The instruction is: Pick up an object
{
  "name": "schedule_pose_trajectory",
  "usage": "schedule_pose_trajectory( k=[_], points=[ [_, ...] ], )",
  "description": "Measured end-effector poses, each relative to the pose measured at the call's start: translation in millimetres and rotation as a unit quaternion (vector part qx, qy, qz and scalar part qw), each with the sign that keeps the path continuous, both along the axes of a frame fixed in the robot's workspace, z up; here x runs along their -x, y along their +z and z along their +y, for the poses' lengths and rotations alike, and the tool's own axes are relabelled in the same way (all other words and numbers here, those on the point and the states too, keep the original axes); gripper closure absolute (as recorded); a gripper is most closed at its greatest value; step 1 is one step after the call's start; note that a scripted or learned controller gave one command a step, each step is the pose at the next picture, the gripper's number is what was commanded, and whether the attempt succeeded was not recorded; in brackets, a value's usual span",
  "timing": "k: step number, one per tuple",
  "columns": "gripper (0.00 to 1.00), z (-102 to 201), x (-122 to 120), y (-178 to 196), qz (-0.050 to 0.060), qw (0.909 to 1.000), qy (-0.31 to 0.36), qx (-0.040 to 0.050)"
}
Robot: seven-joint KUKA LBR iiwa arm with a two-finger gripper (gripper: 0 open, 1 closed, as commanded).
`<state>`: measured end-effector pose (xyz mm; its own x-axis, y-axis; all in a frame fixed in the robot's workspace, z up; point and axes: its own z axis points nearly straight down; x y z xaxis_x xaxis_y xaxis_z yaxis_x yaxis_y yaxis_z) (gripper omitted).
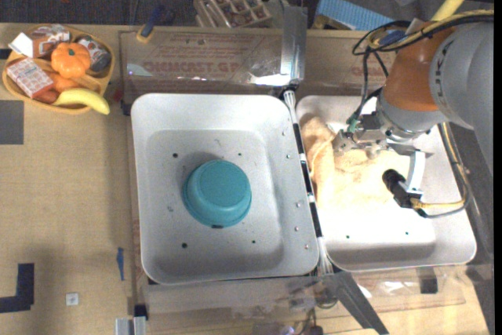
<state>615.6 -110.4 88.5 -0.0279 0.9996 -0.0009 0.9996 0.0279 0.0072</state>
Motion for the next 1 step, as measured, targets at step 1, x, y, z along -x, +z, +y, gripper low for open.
schedule_pose_trajectory(
  k=[1],
  points=[
    [0.0, -25.4, 20.5, 2.0, 0.006, 1.0, -0.004, -0.0011]
  ],
)
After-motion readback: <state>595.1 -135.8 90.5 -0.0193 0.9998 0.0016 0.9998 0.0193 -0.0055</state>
